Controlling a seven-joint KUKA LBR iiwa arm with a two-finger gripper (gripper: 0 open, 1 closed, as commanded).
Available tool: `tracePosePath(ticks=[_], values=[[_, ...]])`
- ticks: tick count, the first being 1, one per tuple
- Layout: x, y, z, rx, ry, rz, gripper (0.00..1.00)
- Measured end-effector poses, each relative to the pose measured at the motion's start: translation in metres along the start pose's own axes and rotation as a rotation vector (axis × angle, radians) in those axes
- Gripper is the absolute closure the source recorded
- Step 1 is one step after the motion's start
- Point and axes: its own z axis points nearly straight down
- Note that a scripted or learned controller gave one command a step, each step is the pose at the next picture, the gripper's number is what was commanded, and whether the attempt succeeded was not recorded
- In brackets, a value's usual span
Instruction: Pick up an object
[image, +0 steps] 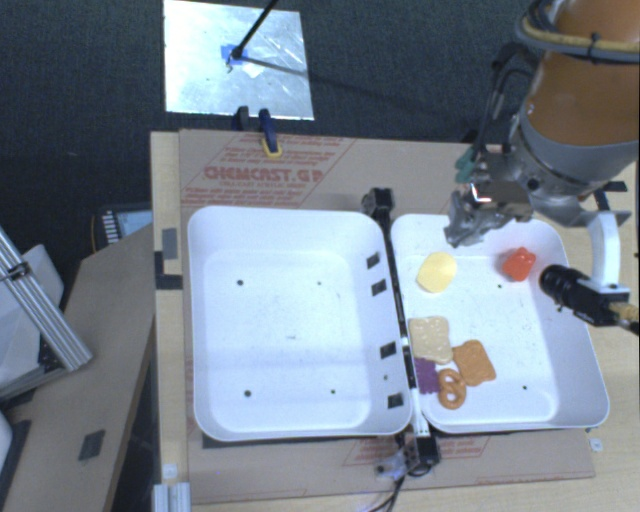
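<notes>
My gripper (464, 232) hangs over the back part of the right bin (575, 385), its tips just above and behind a round yellow piece (437, 271). Nothing shows between its tips. A red tomato-like piece (517, 263) lies to the right of the yellow one. Nearer the front edge sit a pale toast slice (431, 336), an orange-brown slice (474, 362), a purple piece (426, 375) and a small pretzel (451, 388), all close together by the bin's left wall.
The left bin (290, 330) stands beside the right one, with a black clip strip (392, 310) along the joint. Both rest on a cardboard sheet (265, 170). A shiny square plate (238, 58) lies on the dark floor at the back.
</notes>
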Motion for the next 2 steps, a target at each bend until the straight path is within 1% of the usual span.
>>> tracePosePath(ticks=[1,2], values=[[0.0,0.001,-0.011,-0.002,0.0,-0.005,1.0],[-0.047,-0.027,-0.118,-0.007,0.0,0.018,1.0]])
